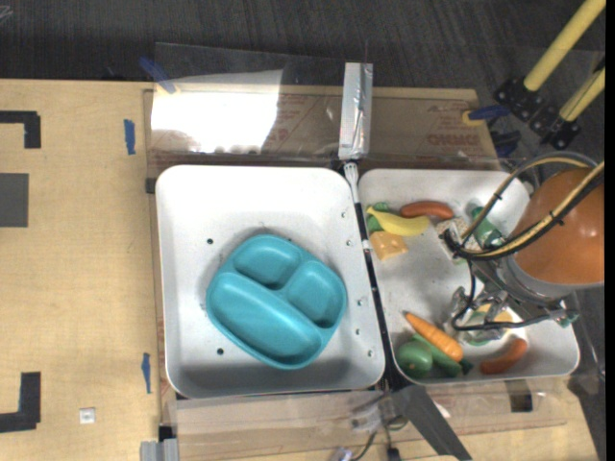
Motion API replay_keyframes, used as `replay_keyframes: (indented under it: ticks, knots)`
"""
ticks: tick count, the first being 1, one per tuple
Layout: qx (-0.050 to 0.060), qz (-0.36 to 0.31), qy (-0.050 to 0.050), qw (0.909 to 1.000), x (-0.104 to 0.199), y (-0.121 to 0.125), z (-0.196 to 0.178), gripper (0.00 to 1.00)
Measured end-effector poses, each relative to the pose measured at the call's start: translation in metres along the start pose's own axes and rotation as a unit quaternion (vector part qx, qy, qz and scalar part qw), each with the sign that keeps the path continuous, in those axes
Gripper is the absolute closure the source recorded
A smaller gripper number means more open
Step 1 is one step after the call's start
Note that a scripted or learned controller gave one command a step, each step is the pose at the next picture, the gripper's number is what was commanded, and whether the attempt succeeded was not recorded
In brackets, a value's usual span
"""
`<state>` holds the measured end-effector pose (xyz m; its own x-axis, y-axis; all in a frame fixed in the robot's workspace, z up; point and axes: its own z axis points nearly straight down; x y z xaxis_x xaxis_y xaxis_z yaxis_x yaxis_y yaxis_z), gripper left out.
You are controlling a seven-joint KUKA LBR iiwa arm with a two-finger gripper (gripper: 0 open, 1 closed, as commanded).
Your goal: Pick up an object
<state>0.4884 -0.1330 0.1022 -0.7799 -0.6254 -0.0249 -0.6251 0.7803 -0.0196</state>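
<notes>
The right bin [423, 277] holds several toy foods. A yellow banana [396, 224], a red sausage [425, 208] and a tan wedge [388, 246] lie at its far left. An orange carrot [432, 333] and a green vegetable [417, 357] rest near the front edge, with a red piece [504, 354] to their right. My gripper [478, 311] hangs low over the bin's right half, just right of the carrot, beneath the orange-banded wrist [567, 238]. Cables and the wrist body cover its tip. Nothing can be seen held in it.
The left bin [183, 209] carries a teal divided plate [277, 299]. A green and white object [483, 225] sits at the back of the right bin, partly behind black cables. A clear plastic sheet [250, 113] and cardboard lie behind both bins.
</notes>
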Motion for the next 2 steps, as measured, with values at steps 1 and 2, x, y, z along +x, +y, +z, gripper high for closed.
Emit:
replay_keyframes:
  ticks: [1,2]
  knots:
    - [-0.01,-0.161,0.007,0.9868,-0.0379,0.0212,-0.0277,1.0]
    - [-0.01,-0.161,0.007,0.9869,-0.0374,0.0212,-0.0273,0.0]
